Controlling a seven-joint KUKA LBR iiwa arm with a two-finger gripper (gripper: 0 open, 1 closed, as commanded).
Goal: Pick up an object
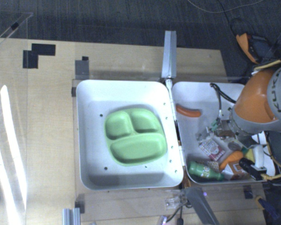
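The tool [221,128] was low inside the right bin [196,93], at the right side of the frame. It hung under the grey arm with the orange band [255,102], just above a heap of small things. Whether it was wide, narrow or holding something, I could not tell, because the arm and wires hid that part.

Right under and beside the tool lay a small packet [209,147] with red on it. A little lower right sat an orange piece [231,158]. Along the bottom wall of that bin lay a green bottle [204,170] on its side. Toward the upper left of the same bin, well apart from the heap, lay an orange sausage shape [188,111] by itself.

Any of these could be the thing to pick up. I think the tool was so low because it was trying for something in the heap.

The left bin [89,125], in the middle of the frame, held a green tray [136,136] with three parts. Both bins sat side by side on the wooden surface [37,139], so things could go from one to the other.
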